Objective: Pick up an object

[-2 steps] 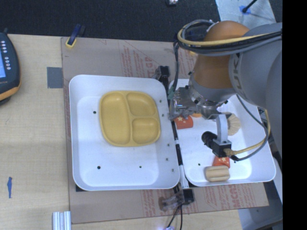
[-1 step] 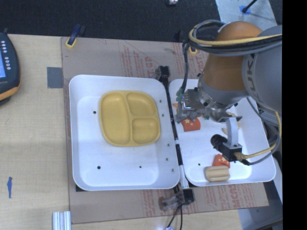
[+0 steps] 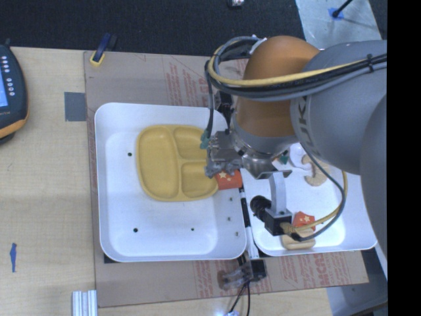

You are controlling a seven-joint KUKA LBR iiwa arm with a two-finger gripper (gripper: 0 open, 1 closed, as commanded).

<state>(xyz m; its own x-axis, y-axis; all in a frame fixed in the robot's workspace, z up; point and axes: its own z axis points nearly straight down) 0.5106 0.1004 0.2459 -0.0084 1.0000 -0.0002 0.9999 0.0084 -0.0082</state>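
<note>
Yellow plastic divided tray point(image 3: 170, 163) sits in left white bin point(image 3: 115, 236). Gripper point(image 3: 222, 170) hangs over tray's right edge w/ a small orange-red block point(image 3: 228, 180) at its tips — I see the block between them.

A light wooden bench point(image 3: 46, 229) carries a brown cardboard sheet point(image 3: 151, 78), and beyond its far edge lies dark floor point(image 3: 131, 8) with a small shiny object point(image 3: 237, 0) and a pale sheet point(image 3: 335, 8) near the far right corner. A handheld controller point(image 3: 10, 87) sits at the bench's left edge, a grey tape patch point(image 3: 75, 106) beside the cardboard's left edge. A yellow-and-blue clip point(image 3: 100, 50) sits at the cardboard's far left corner and a blue mark point(image 3: 13, 256) near the bench's left edge.
</note>
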